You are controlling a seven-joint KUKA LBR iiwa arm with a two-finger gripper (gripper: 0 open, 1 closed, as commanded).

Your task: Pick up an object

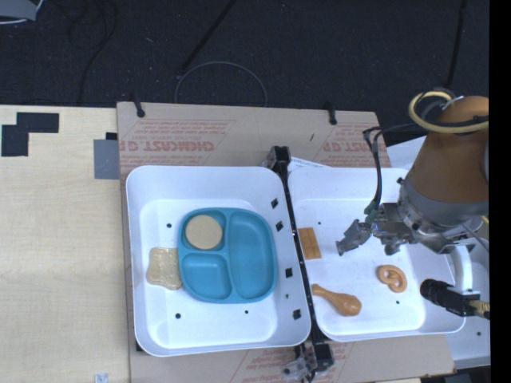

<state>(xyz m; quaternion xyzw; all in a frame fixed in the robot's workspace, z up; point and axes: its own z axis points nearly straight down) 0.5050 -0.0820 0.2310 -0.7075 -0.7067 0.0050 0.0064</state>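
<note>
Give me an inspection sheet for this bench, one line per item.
Surface: left bin and right bin side by side on cardboard.
Job's things: right bin holds pretzel, drumstick, brown cracker.
Clutter: left bin holds blue divided tray carrying a round cookie; pale bread piece beside it.
Grippers: gripper over right bin, holding nothing.
Cables: black cables on dark floor behind.
Surroundings: wooden bench.

In the left white plastic bin (152, 206) a blue sectioned plastic tray (239, 258) holds a round tan cookie (203, 231), with a pale bread slice (164, 268) touching its left edge, while the right white plastic bin (335, 190) contains a small orange rectangular block (308, 243), a tan wooden spoon (337, 298) and a brown pretzel (392, 278).
</note>
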